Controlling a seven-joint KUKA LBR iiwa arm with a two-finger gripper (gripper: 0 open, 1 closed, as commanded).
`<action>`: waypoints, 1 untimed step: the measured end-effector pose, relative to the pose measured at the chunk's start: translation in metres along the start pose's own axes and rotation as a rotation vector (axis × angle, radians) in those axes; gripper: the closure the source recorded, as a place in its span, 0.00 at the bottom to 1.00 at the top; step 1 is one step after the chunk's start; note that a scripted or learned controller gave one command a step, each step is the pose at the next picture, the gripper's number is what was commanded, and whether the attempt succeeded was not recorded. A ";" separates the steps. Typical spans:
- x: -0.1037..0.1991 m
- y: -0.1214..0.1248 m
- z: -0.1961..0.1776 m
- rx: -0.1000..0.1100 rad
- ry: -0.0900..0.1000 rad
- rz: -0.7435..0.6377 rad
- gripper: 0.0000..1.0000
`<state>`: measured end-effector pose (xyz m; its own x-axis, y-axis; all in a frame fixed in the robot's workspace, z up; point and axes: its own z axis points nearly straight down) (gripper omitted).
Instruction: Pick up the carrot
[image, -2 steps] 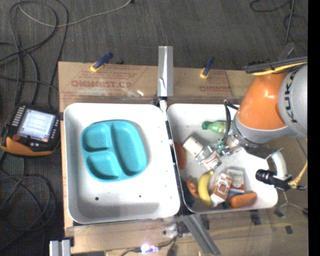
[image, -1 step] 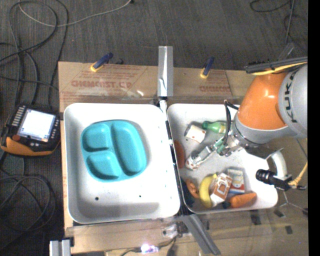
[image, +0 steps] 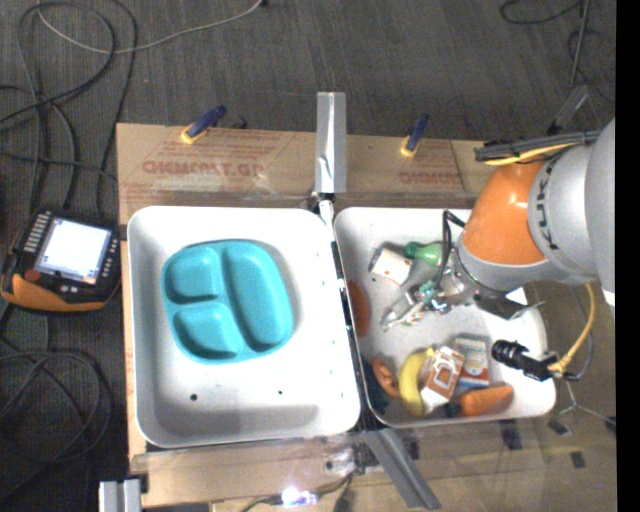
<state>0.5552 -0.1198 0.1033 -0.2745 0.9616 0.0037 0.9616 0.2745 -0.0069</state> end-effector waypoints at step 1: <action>-0.017 -0.017 -0.051 -0.002 -0.001 0.001 0.00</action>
<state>0.5441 -0.1404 0.1547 -0.2731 0.9620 0.0023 0.9620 0.2731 -0.0053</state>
